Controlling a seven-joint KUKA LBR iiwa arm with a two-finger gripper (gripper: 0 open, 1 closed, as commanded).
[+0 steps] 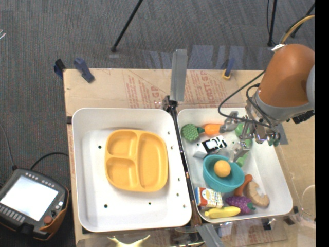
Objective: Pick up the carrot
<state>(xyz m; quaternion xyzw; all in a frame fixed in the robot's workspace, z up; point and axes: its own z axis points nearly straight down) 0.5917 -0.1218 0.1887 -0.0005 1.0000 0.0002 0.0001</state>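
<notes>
One fixed camera looks down at a slant from above the bench (128, 89); both white bins (87, 138) fill the lower frame; dark floor (77, 24) spans the top.

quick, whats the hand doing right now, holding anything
hand: low in the right bin, next to the teal bowl; grip state cannot be told; carrot lies apart from it, not held.

The gripper (245, 144) hides part of the carrot (212, 129) behind its wrist.
</notes>
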